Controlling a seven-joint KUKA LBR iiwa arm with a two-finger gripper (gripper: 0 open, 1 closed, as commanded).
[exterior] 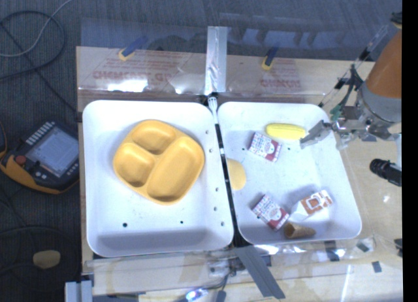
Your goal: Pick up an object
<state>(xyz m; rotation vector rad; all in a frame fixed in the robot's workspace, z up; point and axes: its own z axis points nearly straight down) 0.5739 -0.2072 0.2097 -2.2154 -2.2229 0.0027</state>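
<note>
Gripper (321, 131) sits at the right bin's (339, 183) upper right, beside the yellow banana (285, 131); can't tell its fingers' state.

Teach pendant (44, 157) on floor, cables (29, 33), tape strip (216, 59)

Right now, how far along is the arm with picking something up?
Nothing looks picked yet. The gripper hovers at the right bin's upper right, beside the yellow banana, with nothing visible between its fingers. The two red-and-white cartons, the orange-and-white carton and the brown cone lie loose in that bin. Grasping and lifting are left.
</note>
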